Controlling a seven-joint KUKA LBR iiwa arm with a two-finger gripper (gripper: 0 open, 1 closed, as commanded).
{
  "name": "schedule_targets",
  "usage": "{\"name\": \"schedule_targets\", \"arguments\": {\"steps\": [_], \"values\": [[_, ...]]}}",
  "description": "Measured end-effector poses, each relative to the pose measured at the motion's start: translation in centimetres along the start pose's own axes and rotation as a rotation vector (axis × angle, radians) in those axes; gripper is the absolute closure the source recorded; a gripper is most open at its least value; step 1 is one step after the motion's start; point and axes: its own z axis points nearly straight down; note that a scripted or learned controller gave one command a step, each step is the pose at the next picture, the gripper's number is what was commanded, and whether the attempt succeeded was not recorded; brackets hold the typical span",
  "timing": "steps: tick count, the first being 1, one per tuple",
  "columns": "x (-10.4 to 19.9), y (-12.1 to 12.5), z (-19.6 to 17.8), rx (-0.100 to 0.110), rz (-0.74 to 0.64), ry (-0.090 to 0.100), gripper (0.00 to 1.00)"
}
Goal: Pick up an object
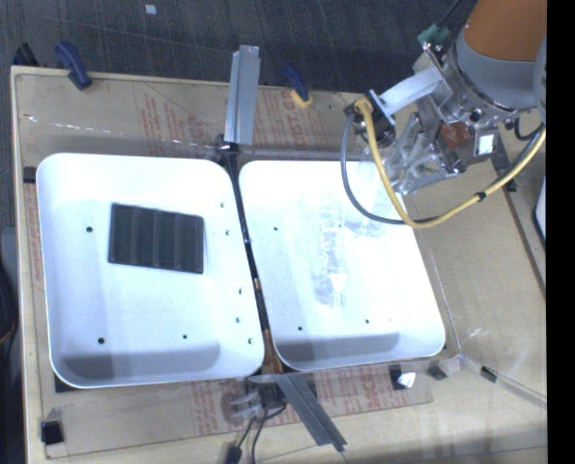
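A flat dark grey rectangular pad with ribbed stripes [157, 239] lies in the left bin [65, 288], slightly left of that bin's middle. My gripper [410, 165] hangs over the far right corner of the right bin [403, 327], well away from the pad. A yellow cable and a grey cable loop down from the wrist across that corner.
The right bin's floor carries only scuff marks [333, 259]. A metal bar [242, 95] rises behind the seam between the bins, with blue clamps [74, 66] on the bench's far edge. Another metal bracket [301, 414] sits at the front.
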Motion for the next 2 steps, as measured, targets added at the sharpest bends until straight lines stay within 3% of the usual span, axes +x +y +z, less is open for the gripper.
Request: {"name": "schedule_targets", "arguments": {"steps": [2], "values": [[-3.8, -2.5, 0.8, 0.002, 0.000, -0.004, 1.00]]}}
